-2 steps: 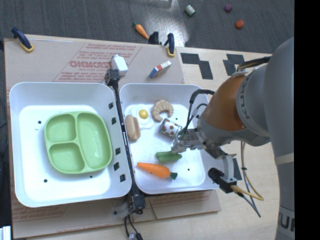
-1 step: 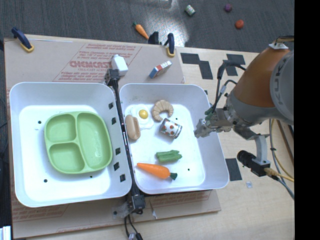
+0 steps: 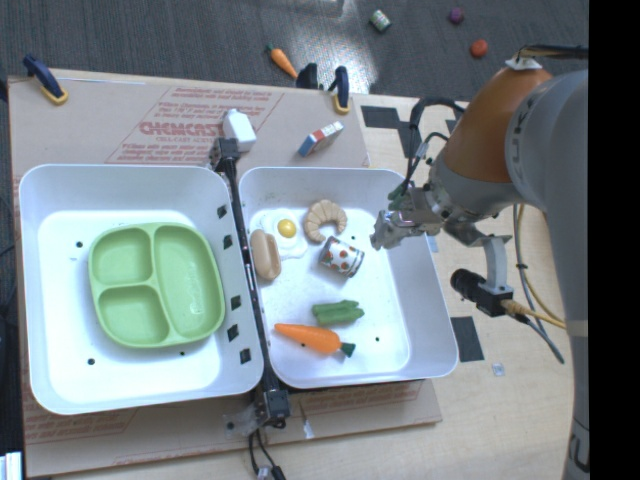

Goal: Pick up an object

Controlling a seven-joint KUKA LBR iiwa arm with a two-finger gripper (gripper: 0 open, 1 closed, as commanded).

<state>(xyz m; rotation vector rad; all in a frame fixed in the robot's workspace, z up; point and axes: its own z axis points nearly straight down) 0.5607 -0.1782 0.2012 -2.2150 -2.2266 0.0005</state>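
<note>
Right bin [image 3: 425, 313] contents: fried egg [image 3: 285, 231] at top left, croissant [image 3: 326, 218] beside it. Hot dog [image 3: 265, 254] lies lengthwise along the left wall. Spotted cup [image 3: 341, 257], tipped on its side, near centre. Green pea pod [image 3: 337, 313] lies below it; carrot [image 3: 312, 339] lies nearest the front wall.

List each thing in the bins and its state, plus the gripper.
gripper: above right bin's right side, holding nothing seen
carrot: lying flat
green pods: lying flat
spotted cup: tipped on its side
croissant: lying
fried egg: flat
green tray: flat, left bin
</note>
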